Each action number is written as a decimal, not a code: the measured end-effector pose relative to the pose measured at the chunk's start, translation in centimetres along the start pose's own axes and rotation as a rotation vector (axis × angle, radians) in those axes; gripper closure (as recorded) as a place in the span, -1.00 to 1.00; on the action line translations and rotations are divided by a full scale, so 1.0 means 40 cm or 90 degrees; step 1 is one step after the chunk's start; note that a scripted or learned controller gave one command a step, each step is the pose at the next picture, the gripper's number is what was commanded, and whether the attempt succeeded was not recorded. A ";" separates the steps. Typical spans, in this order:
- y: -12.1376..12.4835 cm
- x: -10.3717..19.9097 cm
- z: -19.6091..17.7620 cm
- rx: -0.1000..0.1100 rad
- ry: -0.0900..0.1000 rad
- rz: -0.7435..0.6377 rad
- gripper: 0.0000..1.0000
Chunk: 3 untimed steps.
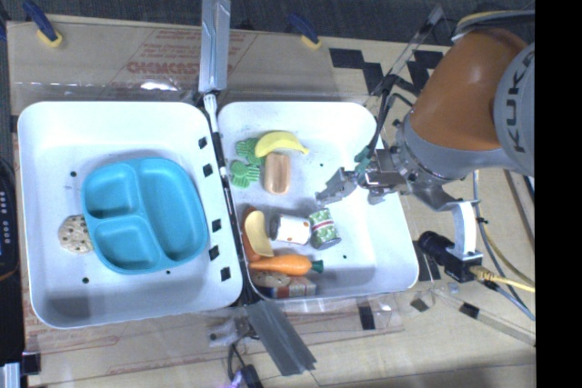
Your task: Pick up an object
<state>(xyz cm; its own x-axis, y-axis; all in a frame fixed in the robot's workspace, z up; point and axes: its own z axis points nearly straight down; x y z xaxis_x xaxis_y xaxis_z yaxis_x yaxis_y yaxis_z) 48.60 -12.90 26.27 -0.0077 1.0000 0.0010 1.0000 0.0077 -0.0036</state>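
Observation:
The right bin holds a yellow banana, a green leafy toy, a hot dog bun, a small green can, a white and brown piece, a yellow slice, a carrot and a dark item at the front wall. My gripper hovers over the bin's right half, just above the green can, with nothing seen between its fingers.
The left bin carries a blue divided plate and a cookie at its left side. A grey divider bar stands between the bins at the back.

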 end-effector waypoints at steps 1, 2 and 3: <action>0.047 -0.102 0.349 -0.011 -0.002 -0.010 -1.00; 0.044 -0.125 0.422 -0.004 -0.001 0.003 -1.00; 0.043 -0.126 0.400 -0.002 0.000 0.001 1.00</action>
<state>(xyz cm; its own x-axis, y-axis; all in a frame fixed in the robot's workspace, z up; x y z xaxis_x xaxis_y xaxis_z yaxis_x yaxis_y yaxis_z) 50.29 -17.90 10.24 -0.0054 1.0000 0.0003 1.0000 0.0054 -0.0006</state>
